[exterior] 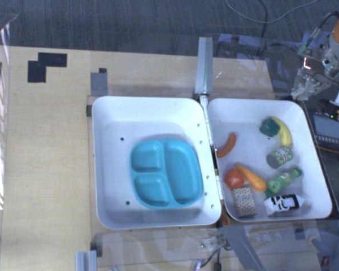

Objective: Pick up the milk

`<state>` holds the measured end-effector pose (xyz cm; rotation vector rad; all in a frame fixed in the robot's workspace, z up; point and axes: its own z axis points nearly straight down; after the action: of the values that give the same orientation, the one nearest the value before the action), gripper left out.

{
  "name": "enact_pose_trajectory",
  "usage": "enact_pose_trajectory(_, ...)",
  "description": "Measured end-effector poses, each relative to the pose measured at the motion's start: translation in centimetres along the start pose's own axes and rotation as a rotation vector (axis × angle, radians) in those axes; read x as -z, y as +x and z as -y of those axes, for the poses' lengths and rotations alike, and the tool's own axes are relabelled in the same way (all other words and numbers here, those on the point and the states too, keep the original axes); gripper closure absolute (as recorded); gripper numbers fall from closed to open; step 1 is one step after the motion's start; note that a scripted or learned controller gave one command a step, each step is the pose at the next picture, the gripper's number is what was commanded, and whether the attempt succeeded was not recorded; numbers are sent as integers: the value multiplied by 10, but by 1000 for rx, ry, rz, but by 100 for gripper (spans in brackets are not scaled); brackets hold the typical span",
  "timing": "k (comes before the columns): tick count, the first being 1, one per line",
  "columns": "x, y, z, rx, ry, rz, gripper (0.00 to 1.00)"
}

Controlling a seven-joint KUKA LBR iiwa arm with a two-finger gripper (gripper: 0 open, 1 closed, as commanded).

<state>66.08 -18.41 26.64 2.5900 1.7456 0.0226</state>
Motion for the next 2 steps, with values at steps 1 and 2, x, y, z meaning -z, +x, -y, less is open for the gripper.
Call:
enact_pose_trajectory(1,13,2,-1,8,-6,0,100)
enact_pose_trajectory(2,25,4,-3,16,-12,0,100)
